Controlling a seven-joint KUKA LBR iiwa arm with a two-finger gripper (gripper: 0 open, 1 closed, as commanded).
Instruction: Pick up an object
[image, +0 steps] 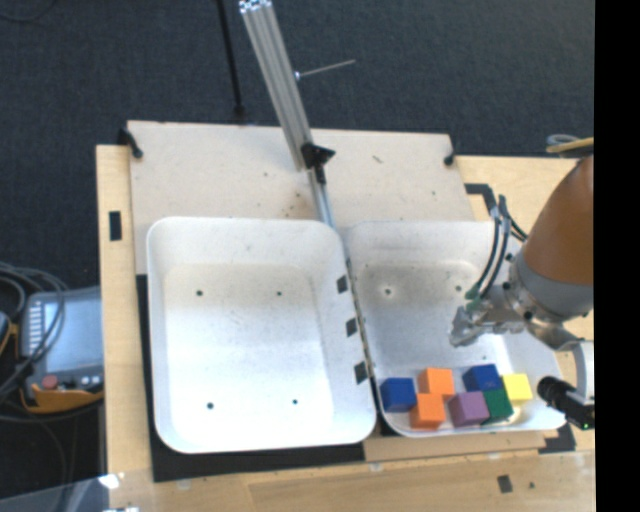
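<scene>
Bench (120, 300): light wood, carrying a pale board at its far side and two shallow white bins side by side toward the near edge.

Left bin (250, 330): the larger tray as seen, its floor bare white with a few dark specks and grey scuffing. Wide open room across its whole floor, from far rim to near rim.

Right bin (415, 270): shares a middle wall with the left bin, small dark clips along that wall. Far half of its floor is open and scuffed grey.

Arm (560, 235): reaches in from the right edge of the bench, orange band above a grey wrist, cables looping down its left side.

Metal rail (285, 95): slants from beyond the far edge of the bench down to the junction of the two bins.

Gripper (478, 325): sits over the right half of the right bin, above the blocks and apart from them. Whether the tool is wide or narrow, cannot tell; the tips are blurred against the bin floor.

Blocks: clustered tight along the near rim of the right bin, toward its near right corner. In order from the left: blue block (398, 393), orange blocks (433, 396), purple block (467, 408), green block (499, 405), second blue block (482, 377), yellow block (517, 387). Most touch a neighbour; little free room between them or between the cluster and the near rim.
</scene>
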